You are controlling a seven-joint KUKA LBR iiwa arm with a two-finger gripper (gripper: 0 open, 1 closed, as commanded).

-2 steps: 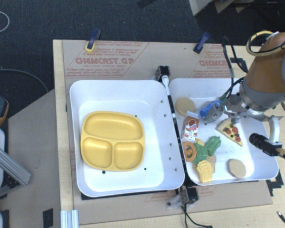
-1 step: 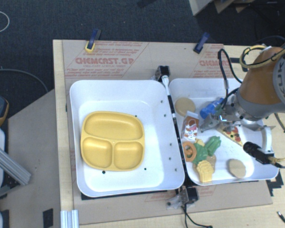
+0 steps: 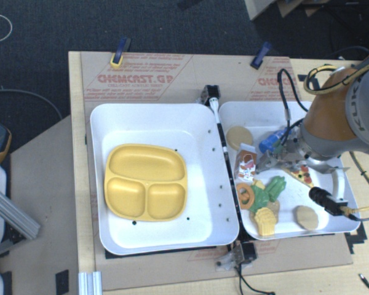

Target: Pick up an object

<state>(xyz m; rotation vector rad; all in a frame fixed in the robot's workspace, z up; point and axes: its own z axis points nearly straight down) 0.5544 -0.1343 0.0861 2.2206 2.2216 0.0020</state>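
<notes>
My gripper (image 3: 281, 157) hangs low over the middle of the right bin (image 3: 350, 226), with the arm coming in from the right. A blue object (image 3: 269, 143) lies just to its upper left, and a pizza slice toy (image 3: 303, 175) just to its lower right. West of it is a red-and-white packet (image 3: 247, 163). A green leafy toy (image 3: 270, 189) lies below it. The wrist hides what is directly beneath the gripper.
The right bin also holds a round tan disc (image 3: 238, 137), a pretzel (image 3: 245, 196), a yellow corn-like piece (image 3: 265, 220) and a tan lump (image 3: 306, 217). A yellow divided plate (image 3: 146, 181) sits in the left bin (image 3: 104, 125).
</notes>
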